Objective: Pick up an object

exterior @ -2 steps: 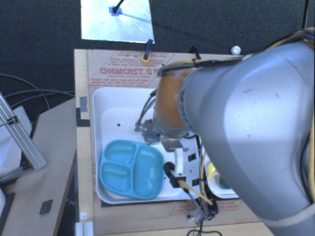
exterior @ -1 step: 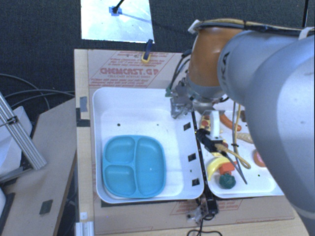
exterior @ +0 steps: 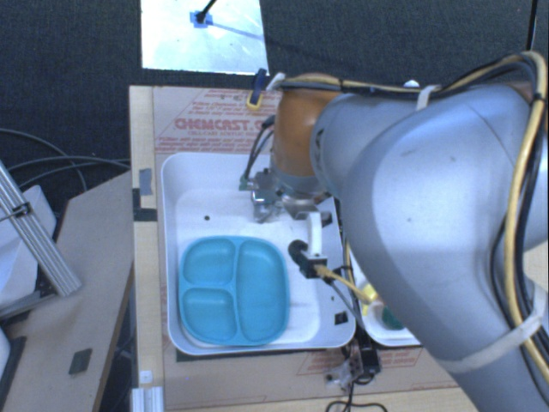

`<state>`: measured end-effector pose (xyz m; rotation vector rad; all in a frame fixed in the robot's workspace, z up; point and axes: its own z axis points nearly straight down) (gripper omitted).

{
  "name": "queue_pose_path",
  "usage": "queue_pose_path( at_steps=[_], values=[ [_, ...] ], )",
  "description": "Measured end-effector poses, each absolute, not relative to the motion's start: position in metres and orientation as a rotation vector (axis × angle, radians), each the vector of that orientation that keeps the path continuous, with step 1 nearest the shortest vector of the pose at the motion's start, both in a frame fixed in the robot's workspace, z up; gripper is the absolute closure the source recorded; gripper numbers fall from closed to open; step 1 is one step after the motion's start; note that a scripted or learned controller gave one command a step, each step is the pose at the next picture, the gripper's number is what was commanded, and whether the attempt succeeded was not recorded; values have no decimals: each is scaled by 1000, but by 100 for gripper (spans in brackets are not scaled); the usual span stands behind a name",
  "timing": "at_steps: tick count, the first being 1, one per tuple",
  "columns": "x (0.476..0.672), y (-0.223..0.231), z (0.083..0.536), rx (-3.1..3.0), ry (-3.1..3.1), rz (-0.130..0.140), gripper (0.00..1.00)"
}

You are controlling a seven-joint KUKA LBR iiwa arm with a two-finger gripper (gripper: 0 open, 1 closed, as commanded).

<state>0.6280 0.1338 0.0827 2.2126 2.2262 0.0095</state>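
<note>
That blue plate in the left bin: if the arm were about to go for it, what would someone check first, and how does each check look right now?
1. Blue divided plate lies flat in the left bin: ok.
2. Plate is in open sight, nothing on top of it: ok.
3. Gripper sits above the plate itself: not ok; it hangs over the bin floor behind the plate's far edge.
4. Jaws open wide enough: cannot tell, the wrist hides them.
5. Cables at the wrist stay off the plate: ok for now, though they dangle close to its right side.
6. Right bin contents: cannot tell, the arm covers most of it.
</note>
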Motion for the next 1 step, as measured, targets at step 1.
queue_pose_path(
  at_steps=[1],
  values=[
    [579, 151, 85, 2209, 2215, 16, 100]
  ],
)
